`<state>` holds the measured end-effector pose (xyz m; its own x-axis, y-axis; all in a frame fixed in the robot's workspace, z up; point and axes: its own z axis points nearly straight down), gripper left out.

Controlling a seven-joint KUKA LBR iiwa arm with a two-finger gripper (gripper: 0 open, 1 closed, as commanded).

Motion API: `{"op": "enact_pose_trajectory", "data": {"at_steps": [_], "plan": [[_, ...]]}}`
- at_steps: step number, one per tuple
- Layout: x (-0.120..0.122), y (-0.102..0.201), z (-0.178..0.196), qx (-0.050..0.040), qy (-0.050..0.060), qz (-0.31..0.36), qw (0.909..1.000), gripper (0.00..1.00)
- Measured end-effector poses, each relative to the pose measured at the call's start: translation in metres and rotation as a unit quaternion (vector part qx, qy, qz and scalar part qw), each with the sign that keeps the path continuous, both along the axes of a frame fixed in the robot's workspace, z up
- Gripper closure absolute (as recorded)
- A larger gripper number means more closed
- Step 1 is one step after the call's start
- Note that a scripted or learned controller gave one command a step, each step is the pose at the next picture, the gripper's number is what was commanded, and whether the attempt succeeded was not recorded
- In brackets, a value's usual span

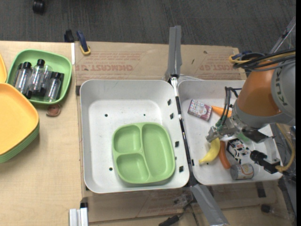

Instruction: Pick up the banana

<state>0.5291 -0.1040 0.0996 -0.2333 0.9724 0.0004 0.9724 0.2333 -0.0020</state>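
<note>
I am hovering my gripper (217, 133) over the banana (211, 153) at lower right; finger state unclear. Next, descending to grasp it.

The claw (215, 134) hangs at the banana's (211, 153) upper end.

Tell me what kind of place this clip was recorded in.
Probably a robotics lab or test workcell: two white bins side by side on a cardboard-covered bench, carpet with a chair caster behind, and a KUKA arm over the banana.
</note>
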Motion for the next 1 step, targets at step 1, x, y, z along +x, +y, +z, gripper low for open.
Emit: {"op": "enact_pose_trajectory", "data": {"at_steps": [1], "plan": [[0.0496,0.0257,0.0913,-0.0007,0.0,-0.013,0.9999,1.0]]}}
